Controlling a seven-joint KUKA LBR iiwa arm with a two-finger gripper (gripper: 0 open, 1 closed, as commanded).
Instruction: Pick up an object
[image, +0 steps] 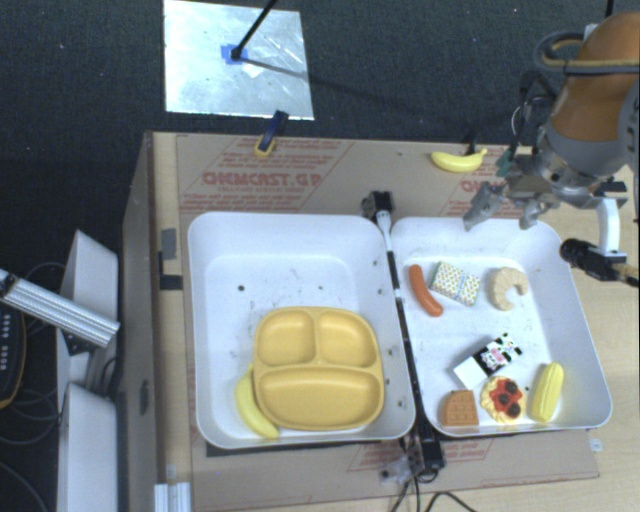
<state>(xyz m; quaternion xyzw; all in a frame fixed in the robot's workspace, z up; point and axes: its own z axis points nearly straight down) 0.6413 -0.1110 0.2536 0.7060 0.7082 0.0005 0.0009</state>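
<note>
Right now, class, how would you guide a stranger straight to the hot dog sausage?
Find the right-hand white bin. Along its left side, near the divider, lies the sausage, slanted beside a spotted block. It is the only long, thin, orange-red piece in that bin.

Two bins (215, 300), two bananas (255, 410), one tray (318, 368), perhaps seven foods (424, 290).

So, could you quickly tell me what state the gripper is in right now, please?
Gripper: open, with nothing between its fingers, hovering above the back edge of the right bin.
</note>
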